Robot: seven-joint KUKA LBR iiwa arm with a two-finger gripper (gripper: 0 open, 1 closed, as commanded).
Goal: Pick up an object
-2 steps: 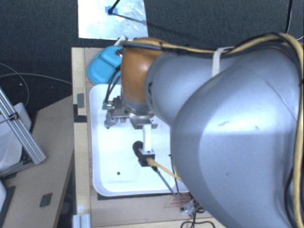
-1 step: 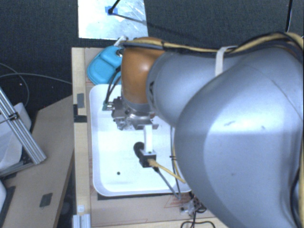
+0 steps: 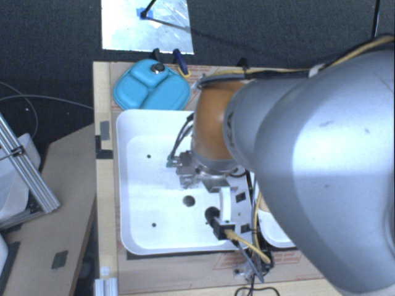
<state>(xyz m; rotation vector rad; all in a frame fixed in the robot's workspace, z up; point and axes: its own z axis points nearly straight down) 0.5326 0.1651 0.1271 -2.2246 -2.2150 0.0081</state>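
Checking the pick entry with M., camera view.

M: Where did the arm point(image 3: 308, 153) stand?

J: It reached in from the right and covered most of the right bin point(image 3: 276, 234), of which just a corner showed. The orange band point(image 3: 208, 125) sat over the back of the left bin point(image 3: 139, 184), and the gripper point(image 3: 187, 172) hung low over that bin's middle.

M: Was the gripper open, closed, or gripping?

J: Could not tell, since the wrist hid its working end from above. Nothing was seen held, so no grasp was logged.

M: And the object to pick?

J: The only candidate I could mark was a small dark round spot point(image 3: 189, 201) on the left bin's floor, just below the gripper in the view. It was too small to call as an object rather than a hole. A blue lidded container point(image 3: 152, 89) lay on the bench point(image 3: 105, 184) behind the left bin, outside it and apart from the gripper.

M: Progress?

J: My judgement was that the approach was done, with the gripper positioned over the bin. Grasp and lift were not yet shown, so the pick itself remained.
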